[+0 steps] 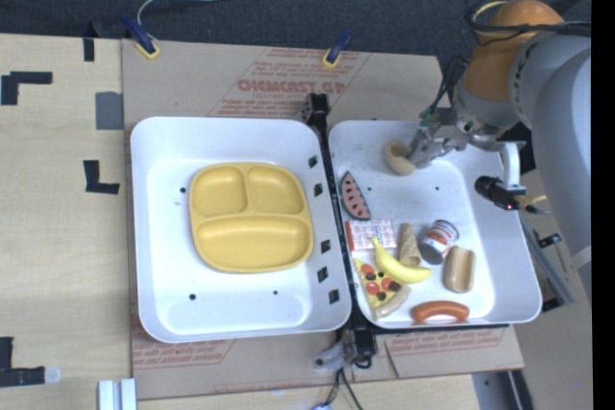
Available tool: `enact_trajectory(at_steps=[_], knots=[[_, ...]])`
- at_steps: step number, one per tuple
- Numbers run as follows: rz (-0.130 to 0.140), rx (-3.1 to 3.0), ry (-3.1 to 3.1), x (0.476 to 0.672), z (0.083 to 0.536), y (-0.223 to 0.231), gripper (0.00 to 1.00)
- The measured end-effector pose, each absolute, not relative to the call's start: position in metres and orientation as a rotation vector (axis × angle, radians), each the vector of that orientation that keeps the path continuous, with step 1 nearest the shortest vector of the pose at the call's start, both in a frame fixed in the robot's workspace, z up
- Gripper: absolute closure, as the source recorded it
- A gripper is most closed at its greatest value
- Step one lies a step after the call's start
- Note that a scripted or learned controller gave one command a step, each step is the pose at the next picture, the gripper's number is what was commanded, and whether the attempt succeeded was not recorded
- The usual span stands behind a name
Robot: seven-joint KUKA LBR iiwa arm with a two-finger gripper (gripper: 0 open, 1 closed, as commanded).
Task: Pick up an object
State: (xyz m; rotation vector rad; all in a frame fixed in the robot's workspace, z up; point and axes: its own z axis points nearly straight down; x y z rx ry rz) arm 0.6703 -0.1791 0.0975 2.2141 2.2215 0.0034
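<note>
The gripper [423, 152] sits at about twelve o'clock in the right bin [500, 302], its tip just beside a small tan piece [400, 159] that lies at its nine o'clock; whether the fingers are spread or pressed together I cannot tell, for they blur into the wrist. The tan piece looks the likeliest target, lying apart from the rest; the other toys crowd toward six o'clock: a watermelon slice [354, 196], a banana [399, 265], a can [440, 236], a hot dog bun [458, 268], a sausage [441, 311]. To do this well, centre over the piece; come down straight; close only once it is between the fingers, minding the bin's back wall. The left bin [159, 302] holds a yellow divided plate [252, 216].
</note>
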Motion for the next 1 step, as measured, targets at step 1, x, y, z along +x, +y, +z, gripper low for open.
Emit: enact_trajectory(at_steps=[1], knots=[[0.003,2.214,2.222,0.6702,0.0972,-0.1791,0.0]])
